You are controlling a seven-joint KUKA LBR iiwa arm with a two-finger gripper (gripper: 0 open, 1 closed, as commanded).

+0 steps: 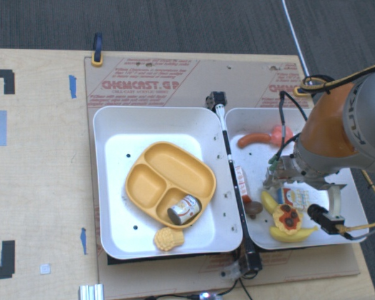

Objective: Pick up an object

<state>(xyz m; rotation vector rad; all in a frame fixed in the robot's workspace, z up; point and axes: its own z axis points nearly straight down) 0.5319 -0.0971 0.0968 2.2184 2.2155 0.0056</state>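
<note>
Over the right-hand bin (pixel 356 220), the arm (pixel 328 130) hangs low with its tool (pixel 280 179) pointed down among the clutter; whether the tool is apart or together I cannot tell, since the wrist hides it. Nearest below it lie a yellow banana (pixel 270 202), a small brown piece (pixel 254 209) and a yellow toy with red spots (pixel 290 222) (all close together, some touching). A clean pick would likely mean choosing one item with space beside it and descending straight, well off the bin wall. Elsewhere, the left bin (pixel 106 167) holds a yellow divided tray (pixel 169 167) with a small can (pixel 184 210) in one compartment. Both bins sit on a printed cardboard sheet (pixel 144 80) over the pale wooden worktop (pixel 37 167); dark carpet (pixel 175 11) lies beyond.
</note>
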